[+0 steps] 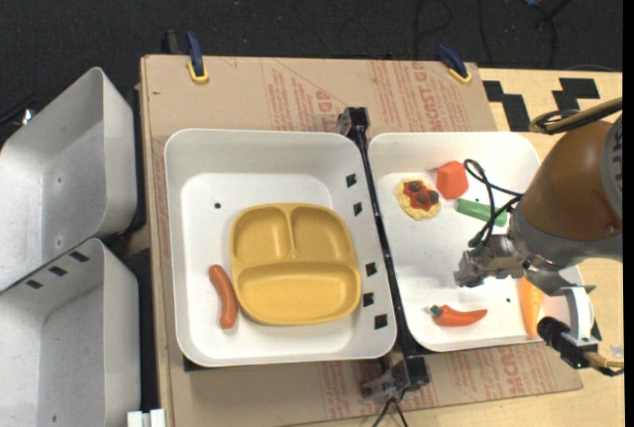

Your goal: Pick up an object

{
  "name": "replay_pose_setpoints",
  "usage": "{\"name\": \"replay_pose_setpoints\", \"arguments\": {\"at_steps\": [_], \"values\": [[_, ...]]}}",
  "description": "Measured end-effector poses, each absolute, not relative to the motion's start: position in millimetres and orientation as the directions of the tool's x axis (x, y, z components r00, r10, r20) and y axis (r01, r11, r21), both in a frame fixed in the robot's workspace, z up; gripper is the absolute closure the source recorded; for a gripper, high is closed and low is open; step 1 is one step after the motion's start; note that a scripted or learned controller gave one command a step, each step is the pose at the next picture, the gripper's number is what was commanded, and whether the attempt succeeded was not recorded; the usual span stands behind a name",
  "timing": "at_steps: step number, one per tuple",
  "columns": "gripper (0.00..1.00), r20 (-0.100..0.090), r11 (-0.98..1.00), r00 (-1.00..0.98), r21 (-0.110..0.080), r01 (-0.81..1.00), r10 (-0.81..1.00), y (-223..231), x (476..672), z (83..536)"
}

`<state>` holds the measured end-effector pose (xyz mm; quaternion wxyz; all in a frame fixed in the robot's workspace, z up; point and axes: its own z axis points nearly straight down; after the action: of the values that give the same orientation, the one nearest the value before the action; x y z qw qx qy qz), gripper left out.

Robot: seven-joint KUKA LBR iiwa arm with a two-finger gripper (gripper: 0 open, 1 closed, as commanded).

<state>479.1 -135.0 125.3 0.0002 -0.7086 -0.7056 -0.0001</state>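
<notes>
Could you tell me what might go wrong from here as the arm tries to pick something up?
The tool hangs over bare bin floor between the green piece and the orange pepper, so closing here would likely grab nothing. A black cable loops over the right bin near the green piece and could snag.

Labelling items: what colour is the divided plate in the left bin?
Mustard yellow, on the divided plate in the camera view.

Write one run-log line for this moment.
hand above right bin floor | nearest: orange pepper, green piece | nothing seen held
</notes>
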Motion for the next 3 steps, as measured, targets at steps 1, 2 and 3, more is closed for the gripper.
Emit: {"name": "replay_pose_setpoints", "arguments": {"at_steps": [1,2,3], "values": [[1.0,-0.002,0.004,-0.004,0.006,1.0,1.0,-131.9,490.3,180.6],[1.0,-0.002,0.003,-0.003,0.005,1.0,1.0,-132.1,491.6,211.5],[1.0,0.003,0.008,-0.008,-0.002,1.0,1.0,-74.8,484.1,211.5]]}}
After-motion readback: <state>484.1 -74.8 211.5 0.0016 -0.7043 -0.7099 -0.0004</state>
